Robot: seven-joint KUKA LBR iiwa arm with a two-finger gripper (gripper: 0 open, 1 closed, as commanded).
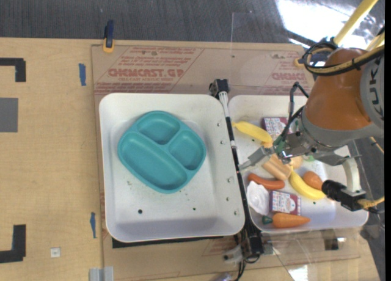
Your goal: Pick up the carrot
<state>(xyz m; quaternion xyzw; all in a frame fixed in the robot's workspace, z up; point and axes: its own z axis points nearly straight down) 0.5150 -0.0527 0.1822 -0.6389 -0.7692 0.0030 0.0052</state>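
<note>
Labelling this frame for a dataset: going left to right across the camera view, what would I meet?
Teal divided plate → left white bin's right wall → sausage → carrot → arm's orange band.

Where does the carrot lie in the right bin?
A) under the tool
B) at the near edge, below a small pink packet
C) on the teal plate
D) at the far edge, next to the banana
B: the carrot lies along the right bin's near edge, just below a small pink packet.

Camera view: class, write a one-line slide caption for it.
The arm's pincer hovers over the right bin's toy food, while the carrot lies near its front edge.
</note>
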